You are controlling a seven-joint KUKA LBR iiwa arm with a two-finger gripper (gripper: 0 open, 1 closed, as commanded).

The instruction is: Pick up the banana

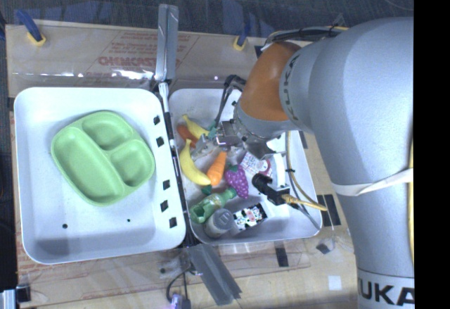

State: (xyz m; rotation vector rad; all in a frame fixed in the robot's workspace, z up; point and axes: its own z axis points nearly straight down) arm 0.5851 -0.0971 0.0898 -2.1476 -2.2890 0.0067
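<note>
So I'm reaching in from the right with my gripper down in the right bin, which is packed. The banana lies along that bin's left wall, right by the divider between the two bins, so there's barely any room on that side. A second yellow banana-like piece sits just above it, nearer my wrist. An orange carrot leans right against the banana's right side, purple grapes beside that, and a green bottle crowds in below. Honestly can't tell if my gripper is spread or pinched; it's buried in clutter. The left bin has loads of open floor around the green divided plate.
</note>
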